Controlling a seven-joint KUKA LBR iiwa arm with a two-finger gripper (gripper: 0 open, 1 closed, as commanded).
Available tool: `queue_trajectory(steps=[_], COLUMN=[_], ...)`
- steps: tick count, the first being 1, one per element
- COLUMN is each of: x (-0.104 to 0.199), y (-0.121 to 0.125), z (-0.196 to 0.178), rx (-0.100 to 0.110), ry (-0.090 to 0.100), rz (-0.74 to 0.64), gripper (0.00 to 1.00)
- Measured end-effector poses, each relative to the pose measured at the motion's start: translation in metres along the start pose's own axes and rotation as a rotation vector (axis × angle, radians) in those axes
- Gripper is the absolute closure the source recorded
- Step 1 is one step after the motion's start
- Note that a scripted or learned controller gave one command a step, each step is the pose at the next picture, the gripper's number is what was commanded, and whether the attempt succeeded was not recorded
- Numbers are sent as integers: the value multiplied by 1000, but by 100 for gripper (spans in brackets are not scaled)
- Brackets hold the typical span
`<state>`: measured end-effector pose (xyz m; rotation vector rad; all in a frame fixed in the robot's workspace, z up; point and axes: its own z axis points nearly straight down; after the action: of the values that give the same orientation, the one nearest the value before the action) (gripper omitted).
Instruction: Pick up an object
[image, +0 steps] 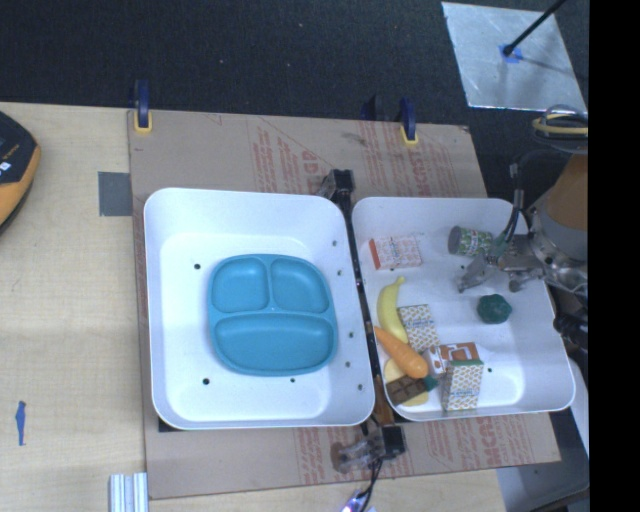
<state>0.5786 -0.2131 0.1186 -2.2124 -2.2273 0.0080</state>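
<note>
Grey metal pincer (490, 272), orange band

Wooden bench (70, 300) bears cardboard sheet (250, 160); two white bins (170, 215) atop.

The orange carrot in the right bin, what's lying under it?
The carrot lies across the lower end of the banana and over a dark brown packet, beside a patterned packet. Whatever sits directly beneath it is covered.
</note>
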Motion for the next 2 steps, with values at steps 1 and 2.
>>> queue_trajectory(steps=[1, 2], x=[20, 0], y=[62, 79], z=[9, 7], rx=[-7, -5], ry=[0, 1], rz=[-2, 1], gripper=[0, 0])
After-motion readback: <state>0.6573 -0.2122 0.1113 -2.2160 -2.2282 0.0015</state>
